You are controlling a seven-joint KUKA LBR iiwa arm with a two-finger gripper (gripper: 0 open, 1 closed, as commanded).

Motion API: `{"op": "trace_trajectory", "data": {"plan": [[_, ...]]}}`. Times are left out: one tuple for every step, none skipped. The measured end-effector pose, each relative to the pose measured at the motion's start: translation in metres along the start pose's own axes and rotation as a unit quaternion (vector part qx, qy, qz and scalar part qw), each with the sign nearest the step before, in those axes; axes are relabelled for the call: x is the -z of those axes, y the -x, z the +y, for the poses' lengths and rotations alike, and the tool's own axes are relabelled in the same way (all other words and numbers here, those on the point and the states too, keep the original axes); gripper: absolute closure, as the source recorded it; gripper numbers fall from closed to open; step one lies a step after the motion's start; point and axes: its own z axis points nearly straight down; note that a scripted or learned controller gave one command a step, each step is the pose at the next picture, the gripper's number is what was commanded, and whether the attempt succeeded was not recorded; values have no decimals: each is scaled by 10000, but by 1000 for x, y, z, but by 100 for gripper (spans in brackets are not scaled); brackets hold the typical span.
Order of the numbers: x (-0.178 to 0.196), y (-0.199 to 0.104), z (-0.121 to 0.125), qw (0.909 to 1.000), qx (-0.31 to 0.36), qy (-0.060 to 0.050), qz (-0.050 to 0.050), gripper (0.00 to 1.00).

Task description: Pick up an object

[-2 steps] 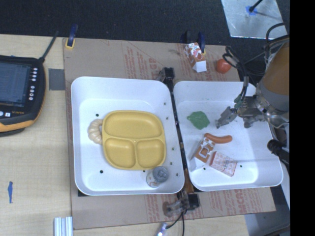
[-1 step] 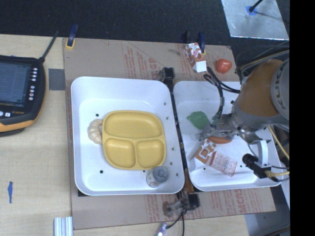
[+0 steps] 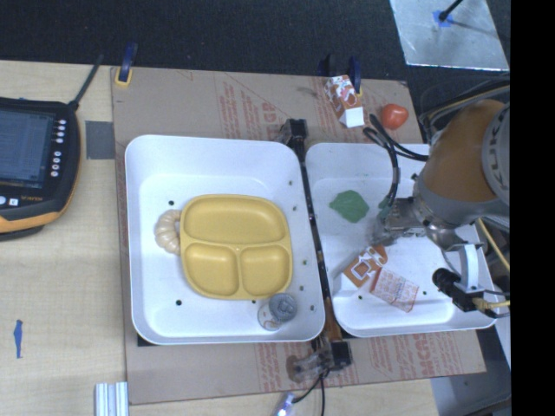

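Camera view: gripper [image 3: 388, 225], finger state indeterminate, low in right white bin [image 3: 347, 319], between flat green leaf-shaped piece [image 3: 349, 205] and orange-white printed packet [image 3: 365, 267], likely candidates for picking.

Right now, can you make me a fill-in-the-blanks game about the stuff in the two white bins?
1. The yellow tray has ___ compartments.
2. The yellow tray lies in the ___ bin.
3. The flat leaf-like piece in the right bin is coloured ___.
4. The small round item on the cardboard beyond the right bin is coloured ___.

Missing words: three; left; green; red.
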Motion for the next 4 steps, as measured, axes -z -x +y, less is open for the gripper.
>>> {"op": "trace_trajectory", "data": {"plan": [[25,-8,8,10000,-9,-20,23,100],[96,-40,3,10000,-14,-15,30,100],[96,-40,2,10000,-15,-18,28,0],[-23,12,19,10000,-14,-29,21,0]]}}
